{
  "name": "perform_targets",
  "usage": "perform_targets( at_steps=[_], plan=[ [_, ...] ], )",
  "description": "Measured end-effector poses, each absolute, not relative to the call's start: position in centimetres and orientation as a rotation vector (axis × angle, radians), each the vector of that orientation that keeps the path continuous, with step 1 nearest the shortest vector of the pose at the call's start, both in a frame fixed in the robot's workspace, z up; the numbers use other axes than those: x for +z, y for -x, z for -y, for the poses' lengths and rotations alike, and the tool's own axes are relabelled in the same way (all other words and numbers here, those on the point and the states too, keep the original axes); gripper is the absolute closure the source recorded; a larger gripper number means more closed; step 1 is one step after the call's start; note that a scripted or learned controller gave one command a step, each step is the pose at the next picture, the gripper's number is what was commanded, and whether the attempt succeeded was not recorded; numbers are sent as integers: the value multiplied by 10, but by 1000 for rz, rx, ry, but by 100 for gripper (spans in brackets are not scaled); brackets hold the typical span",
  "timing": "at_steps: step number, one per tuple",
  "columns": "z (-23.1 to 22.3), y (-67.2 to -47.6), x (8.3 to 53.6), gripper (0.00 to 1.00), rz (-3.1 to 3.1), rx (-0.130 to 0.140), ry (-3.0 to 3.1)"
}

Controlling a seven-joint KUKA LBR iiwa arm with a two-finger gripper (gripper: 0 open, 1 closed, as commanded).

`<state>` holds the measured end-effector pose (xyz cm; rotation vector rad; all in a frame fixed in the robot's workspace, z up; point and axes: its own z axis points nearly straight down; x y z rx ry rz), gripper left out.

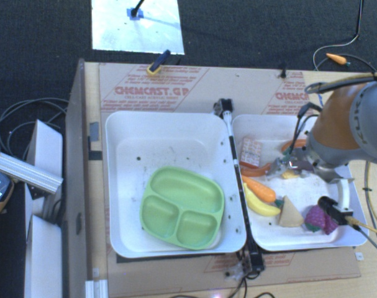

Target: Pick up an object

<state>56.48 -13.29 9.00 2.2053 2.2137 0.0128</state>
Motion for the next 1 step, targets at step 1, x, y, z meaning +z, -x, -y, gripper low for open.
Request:
perform_targets(
  at_steps=[1],
  plan=[
    [164,-634,85,0,-2227,5,-2214]
  ],
)
